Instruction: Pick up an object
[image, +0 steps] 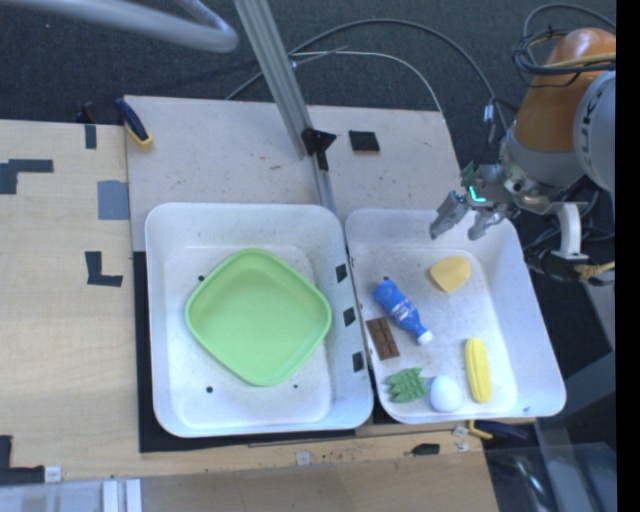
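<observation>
My gripper (462, 224) hangs over the far edge of the right bin (535, 345), its two fingers spread open with nothing between them. Just below it in the bin lies a yellow wedge-shaped piece (450, 273). A blue bottle (400, 310) lies tilted near the bin's middle. A brown flat bar (382, 338) sits beside the bottle. Toward the front are a green leafy toy (406, 384), a white egg (446, 394) and a yellow corn cob (477, 369).
The left bin (165, 300) holds a light green square plate (258, 316). A grey pole (290, 95) slants up behind the bins. Cables trail on the dark floor at the back right near the arm (560, 110).
</observation>
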